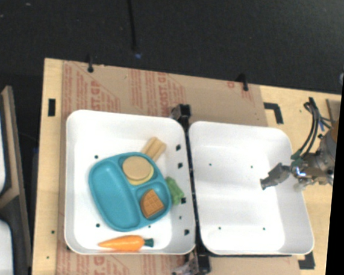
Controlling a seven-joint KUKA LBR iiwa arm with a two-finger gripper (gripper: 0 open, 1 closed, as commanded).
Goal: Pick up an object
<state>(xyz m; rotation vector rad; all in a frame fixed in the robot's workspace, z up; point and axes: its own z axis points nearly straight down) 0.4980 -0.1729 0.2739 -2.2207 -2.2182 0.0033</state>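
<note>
We see an orange plastic carrot in the left shallow white bin; two-finger gripper over right white bin, finger state unclear.

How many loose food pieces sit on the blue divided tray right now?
2: a round tan biscuit in the blue divided tray's upper compartment, a brown waffle piece lower right. Others could hide underneath.

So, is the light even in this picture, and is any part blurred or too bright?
Camera view: even light, soft shadows; both white bins are near overexposed; the gripper is slightly blurred; the blue tray and carrot are sharp enough; the floor behind is very dark.
</note>
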